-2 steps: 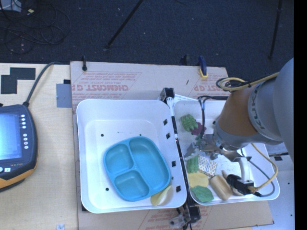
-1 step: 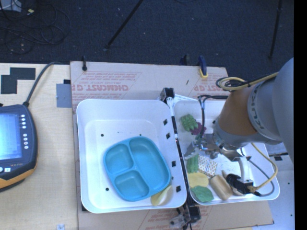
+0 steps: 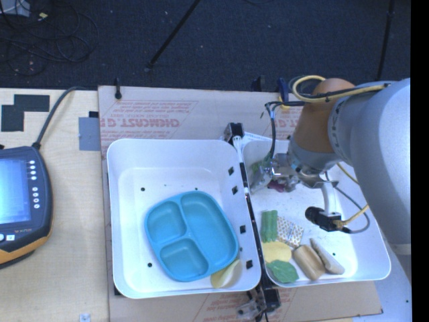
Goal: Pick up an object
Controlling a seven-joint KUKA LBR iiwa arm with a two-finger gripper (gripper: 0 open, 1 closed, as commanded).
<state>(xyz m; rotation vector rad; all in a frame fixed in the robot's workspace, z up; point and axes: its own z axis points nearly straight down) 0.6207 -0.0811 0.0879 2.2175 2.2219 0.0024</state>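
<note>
Tool hangs low at the far end of the right bin; you cannot tell its state, and the green stick lies nearer you, pointing lengthwise toward it

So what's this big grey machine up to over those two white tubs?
A grey robot arm with an orange band reaches into the right white bin, its tool low near the bin's far end. It is meant to pick something up. A pile of small items, including a green rectangular block, lies nearer the front. The left white bin holds a blue divided plastic plate.
</note>
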